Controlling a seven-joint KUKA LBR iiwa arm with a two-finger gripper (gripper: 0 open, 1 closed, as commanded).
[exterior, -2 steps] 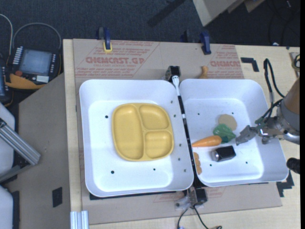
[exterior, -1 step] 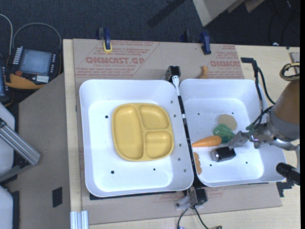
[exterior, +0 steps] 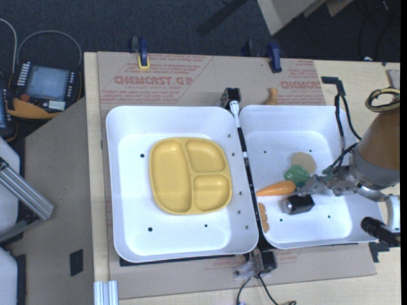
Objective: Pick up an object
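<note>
- We count two white bins: the left bin (exterior: 127, 170) bears one yellow divided plate (exterior: 190, 175).
- The pincer (exterior: 310, 184) sits in the right bin (exterior: 331, 227); we cannot tell its state.
- Just beside it lie one orange carrot (exterior: 276, 189), one green piece (exterior: 296, 173), one beige disc (exterior: 304, 162) and one black object (exterior: 299, 203).

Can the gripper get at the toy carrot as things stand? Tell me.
Probably yes. The gripper sits low in the right bin, just beside the toy carrot, which lies uncovered on the bin floor.
</note>
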